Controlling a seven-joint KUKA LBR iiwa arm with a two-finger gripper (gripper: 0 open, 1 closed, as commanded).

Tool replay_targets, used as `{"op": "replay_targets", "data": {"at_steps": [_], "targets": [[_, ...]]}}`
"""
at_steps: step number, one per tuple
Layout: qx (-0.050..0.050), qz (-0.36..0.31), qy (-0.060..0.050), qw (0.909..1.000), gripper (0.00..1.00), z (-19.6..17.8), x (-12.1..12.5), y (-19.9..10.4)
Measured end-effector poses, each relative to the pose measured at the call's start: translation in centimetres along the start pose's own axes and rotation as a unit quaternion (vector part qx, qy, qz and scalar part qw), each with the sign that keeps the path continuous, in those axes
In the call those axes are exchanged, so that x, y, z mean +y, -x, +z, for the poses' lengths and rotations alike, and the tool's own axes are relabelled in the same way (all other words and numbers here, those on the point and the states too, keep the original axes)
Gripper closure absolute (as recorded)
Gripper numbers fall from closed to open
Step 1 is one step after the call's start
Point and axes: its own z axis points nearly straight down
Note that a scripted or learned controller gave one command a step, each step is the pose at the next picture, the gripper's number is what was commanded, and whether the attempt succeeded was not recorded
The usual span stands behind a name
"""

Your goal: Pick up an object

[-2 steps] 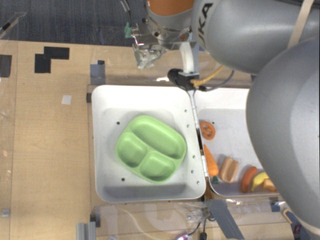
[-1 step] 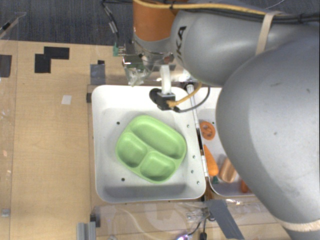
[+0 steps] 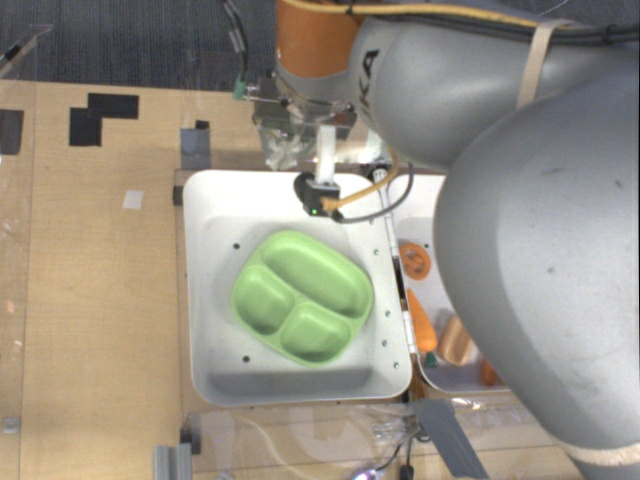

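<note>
My fingers (image 3: 287, 151) hang over the far edge of the left bin (image 3: 205, 268). I cannot tell if they are open or closed. The green plate (image 3: 300, 296) lies flat in the middle of that bin, apart from me. A carrot (image 3: 423, 328) lies in the right bin (image 3: 425, 230).

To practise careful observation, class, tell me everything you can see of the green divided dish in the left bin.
The green divided dish is pale green, smooth and looks like plastic, with rounded corners. Raised ridges split it into three compartments: one long one on the far side and two smaller ones nearer the camera. It lies flat and right side up, turned at an angle to the walls, about mid-floor of the left white bin. It rests on the bin floor, and nothing else touches it.
</note>
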Motion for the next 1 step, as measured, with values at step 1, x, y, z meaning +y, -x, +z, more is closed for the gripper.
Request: {"op": "replay_targets", "data": {"at_steps": [1], "targets": [[0.000,-0.035,0.000,0.9994,1.00,-1.43,-0.36,6.35]]}}
